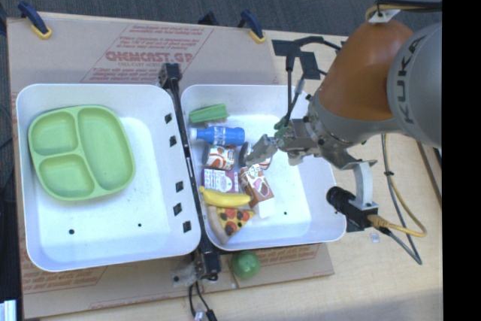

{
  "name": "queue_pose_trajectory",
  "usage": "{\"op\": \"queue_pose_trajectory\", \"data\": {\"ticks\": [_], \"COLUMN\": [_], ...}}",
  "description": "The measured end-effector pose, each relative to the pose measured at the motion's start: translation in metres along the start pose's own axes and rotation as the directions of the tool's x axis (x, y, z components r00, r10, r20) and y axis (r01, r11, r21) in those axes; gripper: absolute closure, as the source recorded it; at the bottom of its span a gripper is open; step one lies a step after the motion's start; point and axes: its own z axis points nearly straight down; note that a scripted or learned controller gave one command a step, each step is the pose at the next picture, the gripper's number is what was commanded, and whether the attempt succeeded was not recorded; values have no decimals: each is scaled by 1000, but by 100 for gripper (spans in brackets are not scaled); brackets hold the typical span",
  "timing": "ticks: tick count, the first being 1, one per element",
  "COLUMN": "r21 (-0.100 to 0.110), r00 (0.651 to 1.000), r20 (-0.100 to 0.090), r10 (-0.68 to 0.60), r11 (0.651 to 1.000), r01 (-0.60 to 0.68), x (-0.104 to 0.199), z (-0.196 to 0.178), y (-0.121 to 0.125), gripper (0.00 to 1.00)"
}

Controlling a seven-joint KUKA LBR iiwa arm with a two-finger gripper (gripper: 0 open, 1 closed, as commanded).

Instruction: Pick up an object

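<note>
The arm (391, 79) hides the right bin's (323, 225) far corner and runs off the right edge.

"CHEMCAST GP" on cardboard sheet (150, 52), "KUKA" on arm (406, 79)

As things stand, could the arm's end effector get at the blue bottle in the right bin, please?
Probably yes. The end effector hangs over the right bin, just right of the blue bottle, whose top looks uncovered. The green block and cartons crowd its sides.

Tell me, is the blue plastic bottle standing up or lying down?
Lying down. The blue plastic bottle rests on its side in the right white bin, its length running left to right, just below the green cylinder.
</note>
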Motion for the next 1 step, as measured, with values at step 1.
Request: {"op": "queue_pose_trajectory", "data": {"ticks": [1], "r21": [0], "r00": [1000], "r20": [0], "r10": [0], "r11": [1000], "r01": [0], "x": [0], "z": [0], "y": [0], "gripper": [0]}}
